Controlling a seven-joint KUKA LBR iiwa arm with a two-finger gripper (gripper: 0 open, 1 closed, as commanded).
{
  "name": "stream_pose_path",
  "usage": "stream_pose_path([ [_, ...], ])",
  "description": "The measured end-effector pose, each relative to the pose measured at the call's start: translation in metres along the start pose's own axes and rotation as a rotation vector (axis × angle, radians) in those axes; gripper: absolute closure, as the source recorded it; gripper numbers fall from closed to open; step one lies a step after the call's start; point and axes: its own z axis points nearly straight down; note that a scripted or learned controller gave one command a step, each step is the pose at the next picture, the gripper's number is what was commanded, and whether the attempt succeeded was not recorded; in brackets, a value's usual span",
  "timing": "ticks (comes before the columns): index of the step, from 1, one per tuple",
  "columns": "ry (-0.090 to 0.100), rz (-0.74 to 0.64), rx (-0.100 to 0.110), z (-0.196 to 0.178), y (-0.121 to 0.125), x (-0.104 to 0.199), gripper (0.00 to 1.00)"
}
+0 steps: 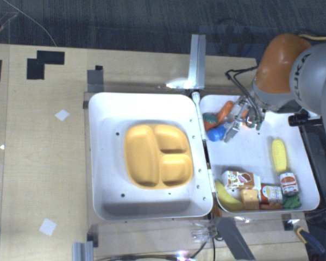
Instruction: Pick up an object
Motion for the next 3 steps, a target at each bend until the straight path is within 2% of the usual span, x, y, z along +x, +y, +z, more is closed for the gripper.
stream_pose_path([
  [1,0.004,0.134,0.006,-0.001,0.024,0.009,0.00],
  [2,-0.007,0.117,-0.001,0.000,0.010,0.031,0.00],
  [3,-0.002,0.204,0.000,0.000,0.007,0.005,0.00],
])
